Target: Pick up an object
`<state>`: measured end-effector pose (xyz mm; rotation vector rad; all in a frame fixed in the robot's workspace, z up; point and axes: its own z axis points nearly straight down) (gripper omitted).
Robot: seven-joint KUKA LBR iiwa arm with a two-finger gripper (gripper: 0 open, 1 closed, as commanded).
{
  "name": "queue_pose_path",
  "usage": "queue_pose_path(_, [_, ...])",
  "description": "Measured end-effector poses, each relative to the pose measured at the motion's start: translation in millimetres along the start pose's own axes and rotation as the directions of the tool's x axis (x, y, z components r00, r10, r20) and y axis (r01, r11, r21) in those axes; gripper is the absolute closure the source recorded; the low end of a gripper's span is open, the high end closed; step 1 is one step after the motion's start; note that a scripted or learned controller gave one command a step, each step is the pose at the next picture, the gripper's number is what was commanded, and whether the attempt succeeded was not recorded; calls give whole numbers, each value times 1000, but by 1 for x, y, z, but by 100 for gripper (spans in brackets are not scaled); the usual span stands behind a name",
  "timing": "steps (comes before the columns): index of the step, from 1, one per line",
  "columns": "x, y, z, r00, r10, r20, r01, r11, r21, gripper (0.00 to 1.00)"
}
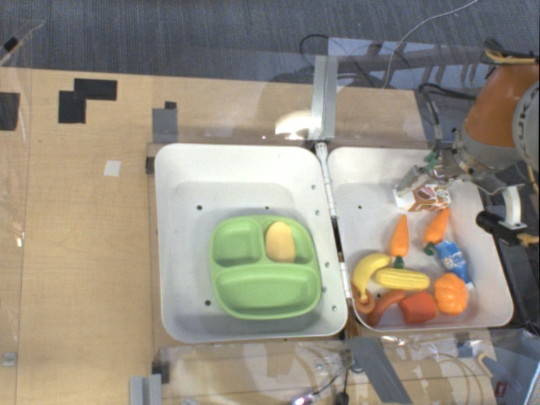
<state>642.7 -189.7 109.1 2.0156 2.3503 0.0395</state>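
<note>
Lying at the right bin's far edge, a small crinkled packet is judged light and pliable, best pinched across its middle; whether the jaws are apart cannot be told.

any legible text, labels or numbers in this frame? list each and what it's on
None can be read.
Small white carton near the gripper in the right bin: printed brown and red patches, too blurred to read.
Blue packet in the same bin: pale markings, too small to read.
Black squares on the bench: plain shapes, no characters.
Green tray and the toy food: no print visible.
</note>
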Motion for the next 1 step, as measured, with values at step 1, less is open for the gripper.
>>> queue_pose_path(1, [3, -5, 0, 985, 174, 3, -174, 985, -4, 0])
